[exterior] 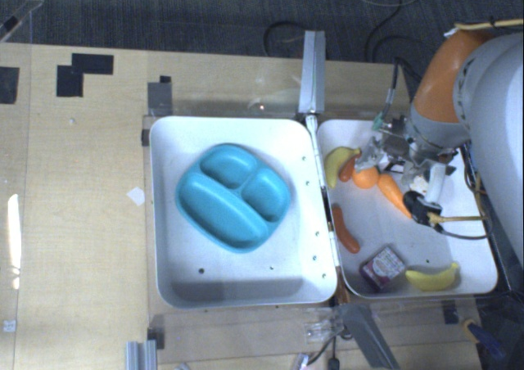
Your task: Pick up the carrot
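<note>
You had the approach step in hand: the tool (391, 165) hung just above the long orange tapered carrot (394, 192), which lay in the right white plastic bin (483, 278). I could not tell its opening. Relative to the carrot, a small orange round fruit (364, 178) touched its upper-left end. Its long axis ran diagonally, narrow tip lower right. Next, you would need to lower squarely across that axis.

a bulky grey arm (495, 106) with an orange band (442, 74), cables, and a metallic claw (393, 160).
</note>
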You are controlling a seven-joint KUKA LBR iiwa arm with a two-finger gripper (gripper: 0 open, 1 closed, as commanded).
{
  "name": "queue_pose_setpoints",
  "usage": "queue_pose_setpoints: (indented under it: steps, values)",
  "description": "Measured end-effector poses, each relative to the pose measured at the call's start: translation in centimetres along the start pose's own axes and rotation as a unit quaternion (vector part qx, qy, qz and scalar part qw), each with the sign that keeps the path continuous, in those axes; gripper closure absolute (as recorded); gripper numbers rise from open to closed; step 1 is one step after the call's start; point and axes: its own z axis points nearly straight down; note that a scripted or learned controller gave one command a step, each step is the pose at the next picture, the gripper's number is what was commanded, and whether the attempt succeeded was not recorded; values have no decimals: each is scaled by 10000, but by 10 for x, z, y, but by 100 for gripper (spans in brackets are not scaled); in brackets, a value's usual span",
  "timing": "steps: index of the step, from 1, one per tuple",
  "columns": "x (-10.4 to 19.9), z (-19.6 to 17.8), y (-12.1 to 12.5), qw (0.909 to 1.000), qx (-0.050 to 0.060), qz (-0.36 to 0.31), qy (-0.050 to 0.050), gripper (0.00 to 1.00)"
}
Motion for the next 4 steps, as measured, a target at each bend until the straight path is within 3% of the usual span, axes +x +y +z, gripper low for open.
queue_pose_setpoints:
  steps: [1,2,3,4]
  values:
    - [1,37,-12,9994,-114,-340,0,0]
    - [43,-41,-43,10000,-5,-43,5,0]
    - [-31,50,-8,9998,-6,218,2,0]
    - [-29,40,-7,9998,-16,183,1,100]
